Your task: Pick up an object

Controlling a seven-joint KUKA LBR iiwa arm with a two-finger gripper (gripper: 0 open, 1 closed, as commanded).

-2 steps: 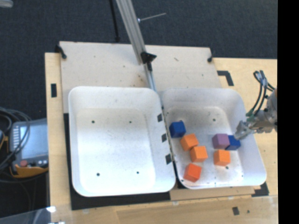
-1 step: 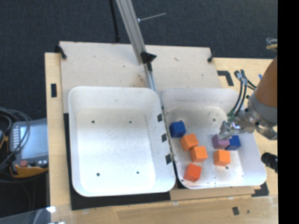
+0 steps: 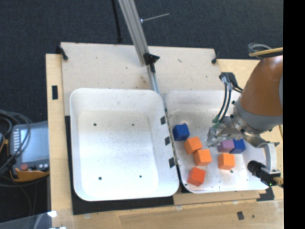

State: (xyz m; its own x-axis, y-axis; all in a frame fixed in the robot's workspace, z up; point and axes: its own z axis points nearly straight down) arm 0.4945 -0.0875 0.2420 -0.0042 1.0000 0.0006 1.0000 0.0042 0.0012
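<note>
Bench (image 3: 55,128): pale wood top seen at a slant from above, dark carpet around it; a lighter board lies across its far part, behind the bins.
Left bin (image 3: 119,142): shallow white tray with rounded corners and a speckled floor; its right wall touches the right bin.
Right bin (image 3: 190,106): shallow white tray of the same kind, holding all the blocks; its right part is covered by the arm.
Arm (image 3: 264,92): grey body with an orange band, reaching in from the right over the right bin; cables run down its left side to the wrist.
Mast (image 3: 136,27): slim aluminium rail rising at a slant from behind the seam between the bins, with a black clamp low on it.
Gripper (image 3: 217,138): low over the right bin's floor, just left of the purple block and right of the upper orange block. Finger state: cannot tell, the metal parts blur together; no block is seen between them.
Blue cube (image 3: 180,132): near the bin's left wall, apart from the gripper.
Orange blocks: four, one (image 3: 192,145) just below and right of the blue cube, one (image 3: 202,157) touching it on the lower right, one (image 3: 226,161) under the wrist, one (image 3: 196,176) nearest the front wall, more red in tone.
Purple block (image 3: 226,145): just beside the gripper, partly under the wrist.
Second blue block (image 3: 238,145): touching the purple block's right side, partly hidden by the arm.
</note>
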